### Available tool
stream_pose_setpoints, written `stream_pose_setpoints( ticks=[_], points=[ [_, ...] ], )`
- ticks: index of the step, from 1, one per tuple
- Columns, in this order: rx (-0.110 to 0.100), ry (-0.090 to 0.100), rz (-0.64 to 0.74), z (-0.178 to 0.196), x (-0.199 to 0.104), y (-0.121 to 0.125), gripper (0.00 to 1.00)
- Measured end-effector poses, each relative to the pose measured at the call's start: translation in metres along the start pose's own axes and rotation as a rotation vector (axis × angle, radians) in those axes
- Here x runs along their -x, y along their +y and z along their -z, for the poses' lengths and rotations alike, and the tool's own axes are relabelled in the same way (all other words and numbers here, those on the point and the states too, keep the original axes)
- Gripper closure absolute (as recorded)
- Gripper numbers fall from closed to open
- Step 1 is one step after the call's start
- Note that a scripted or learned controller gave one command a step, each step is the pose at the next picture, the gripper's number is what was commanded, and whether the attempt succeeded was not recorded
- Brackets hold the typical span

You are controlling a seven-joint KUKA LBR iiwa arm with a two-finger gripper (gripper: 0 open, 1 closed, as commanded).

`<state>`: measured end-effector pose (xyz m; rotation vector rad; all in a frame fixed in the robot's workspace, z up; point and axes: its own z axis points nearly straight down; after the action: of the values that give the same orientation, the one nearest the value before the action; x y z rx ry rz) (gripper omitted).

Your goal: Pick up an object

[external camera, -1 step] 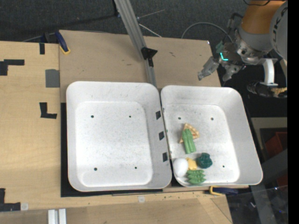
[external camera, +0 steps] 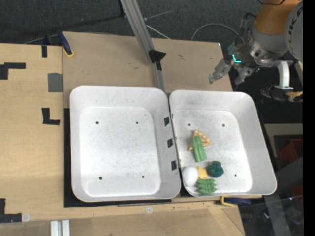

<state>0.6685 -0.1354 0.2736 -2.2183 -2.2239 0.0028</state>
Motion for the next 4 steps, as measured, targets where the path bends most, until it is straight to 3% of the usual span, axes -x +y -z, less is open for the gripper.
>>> stream_pose_setpoints(
  ticks=[3, 4],
  points=[
    [-0.005, 0.001, 0.000, -0.155, -0.004, 0.004, 0.00],
    [0.000, -0.001, 0.002, -0.141, -0.004, 0.006, 1.00]
  ],
)
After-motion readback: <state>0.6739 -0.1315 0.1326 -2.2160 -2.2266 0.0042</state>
